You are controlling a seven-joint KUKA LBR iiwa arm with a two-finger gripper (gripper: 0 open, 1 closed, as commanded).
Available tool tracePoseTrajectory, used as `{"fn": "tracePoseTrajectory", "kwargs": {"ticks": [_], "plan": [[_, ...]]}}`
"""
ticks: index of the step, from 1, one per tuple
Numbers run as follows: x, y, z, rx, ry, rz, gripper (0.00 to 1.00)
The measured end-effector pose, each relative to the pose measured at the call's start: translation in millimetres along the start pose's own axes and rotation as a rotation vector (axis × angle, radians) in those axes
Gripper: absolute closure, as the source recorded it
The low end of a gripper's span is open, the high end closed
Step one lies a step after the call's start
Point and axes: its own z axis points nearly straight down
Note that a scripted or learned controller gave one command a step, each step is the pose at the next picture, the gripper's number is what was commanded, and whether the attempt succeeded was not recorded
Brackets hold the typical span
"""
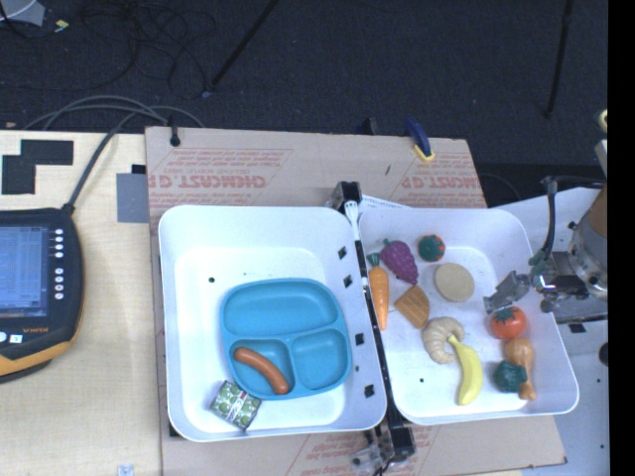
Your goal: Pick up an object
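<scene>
Hovering tool point(518, 291), tomato point(506, 321) just below

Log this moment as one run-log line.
arm: over right bin's right side | tool: by tomato, nothing visibly held | sausage: on blue tray, left bin

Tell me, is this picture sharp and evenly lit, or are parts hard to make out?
Camera view: the two white bins are bright and slightly washed out, the floor behind is dark; the toys, like the banana, read clearly; the gripper at the right edge looks soft and murky.
</scene>
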Motion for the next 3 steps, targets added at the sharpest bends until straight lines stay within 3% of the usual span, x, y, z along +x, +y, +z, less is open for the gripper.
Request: {"fn": "tracePoseTrajectory", "kwargs": {"ticks": [1,2,3], "plan": [[-0.9,-0.2,-9.8,0.001,0.001,0.0,1.0],[51.8,-14.7,-310.1,-0.019,-0.005,-0.004,1.0],[35.2,-33.6,-239.0,0.005,-0.001,0.002,1.0]]}}
